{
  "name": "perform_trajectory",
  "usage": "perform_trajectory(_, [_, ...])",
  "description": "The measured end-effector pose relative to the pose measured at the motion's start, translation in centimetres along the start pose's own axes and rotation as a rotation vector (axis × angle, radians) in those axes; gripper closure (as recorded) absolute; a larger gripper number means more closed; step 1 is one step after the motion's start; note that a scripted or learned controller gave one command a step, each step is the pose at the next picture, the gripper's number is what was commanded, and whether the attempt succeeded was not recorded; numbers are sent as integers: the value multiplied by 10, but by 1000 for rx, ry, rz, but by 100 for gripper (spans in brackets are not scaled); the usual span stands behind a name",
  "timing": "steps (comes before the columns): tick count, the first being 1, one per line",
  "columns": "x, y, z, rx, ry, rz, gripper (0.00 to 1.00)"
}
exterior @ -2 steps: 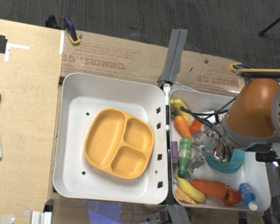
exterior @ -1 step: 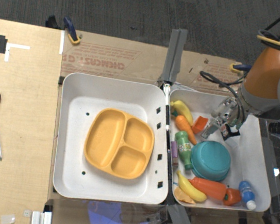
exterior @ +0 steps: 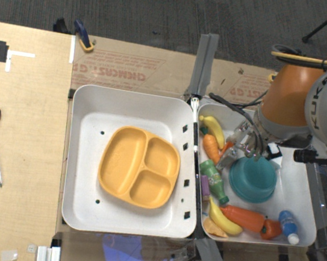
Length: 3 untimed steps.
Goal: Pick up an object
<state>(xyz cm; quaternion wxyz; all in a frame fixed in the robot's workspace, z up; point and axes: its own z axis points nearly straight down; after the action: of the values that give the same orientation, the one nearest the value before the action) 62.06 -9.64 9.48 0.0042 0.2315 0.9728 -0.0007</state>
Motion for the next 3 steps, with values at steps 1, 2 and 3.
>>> perform_trajectory(1, [57,-51,1,0,4,7,0])
perform_trajectory(2, [112,-66,-10,-6,-49,83,0])
perform_trajectory(3, [29,-39,1,-1,3,138,0])
